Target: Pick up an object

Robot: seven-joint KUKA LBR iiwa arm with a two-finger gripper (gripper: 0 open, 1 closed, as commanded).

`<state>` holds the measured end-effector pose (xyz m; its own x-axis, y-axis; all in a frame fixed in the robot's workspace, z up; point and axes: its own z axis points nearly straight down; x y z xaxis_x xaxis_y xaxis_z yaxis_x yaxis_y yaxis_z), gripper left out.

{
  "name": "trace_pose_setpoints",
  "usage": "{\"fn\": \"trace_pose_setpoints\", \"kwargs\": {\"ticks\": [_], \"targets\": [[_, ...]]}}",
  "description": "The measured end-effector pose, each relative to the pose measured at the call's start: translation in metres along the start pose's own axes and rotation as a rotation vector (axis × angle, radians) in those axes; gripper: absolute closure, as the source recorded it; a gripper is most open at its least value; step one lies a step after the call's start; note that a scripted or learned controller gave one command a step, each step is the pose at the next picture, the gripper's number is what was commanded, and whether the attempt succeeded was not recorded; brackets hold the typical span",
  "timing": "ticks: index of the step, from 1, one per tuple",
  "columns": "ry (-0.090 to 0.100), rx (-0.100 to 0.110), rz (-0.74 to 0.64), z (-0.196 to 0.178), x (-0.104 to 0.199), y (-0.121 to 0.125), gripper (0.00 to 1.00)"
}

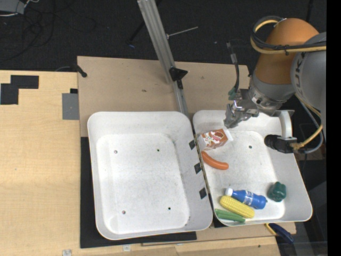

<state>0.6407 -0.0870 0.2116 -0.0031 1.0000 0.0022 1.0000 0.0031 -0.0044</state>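
Now we see the left bin (pixel 139 175) bare; in the right bin (pixel 290 196), a snack packet (pixel 214 138) and orange sausage (pixel 214 162) lie below the gripper (pixel 234 116), whose jaw state we cannot tell. Approach stage, we judge; a descent comes next.

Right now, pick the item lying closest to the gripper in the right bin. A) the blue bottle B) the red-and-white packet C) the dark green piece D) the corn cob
B: the red-and-white packet lies just below-left of the gripper at the bin's upper end, while the blue bottle, corn cob and dark green piece sit at the lower end.
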Motion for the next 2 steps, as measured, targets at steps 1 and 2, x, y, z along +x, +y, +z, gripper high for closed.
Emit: {"fn": "trace_pose_setpoints", "kwargs": {"ticks": [1,2], "targets": [[-0.002,-0.001,0.002,-0.002,0.036,-0.033,1.00],[0.001,0.000,-0.001,-0.016,0.081,-0.058,1.00]]}}
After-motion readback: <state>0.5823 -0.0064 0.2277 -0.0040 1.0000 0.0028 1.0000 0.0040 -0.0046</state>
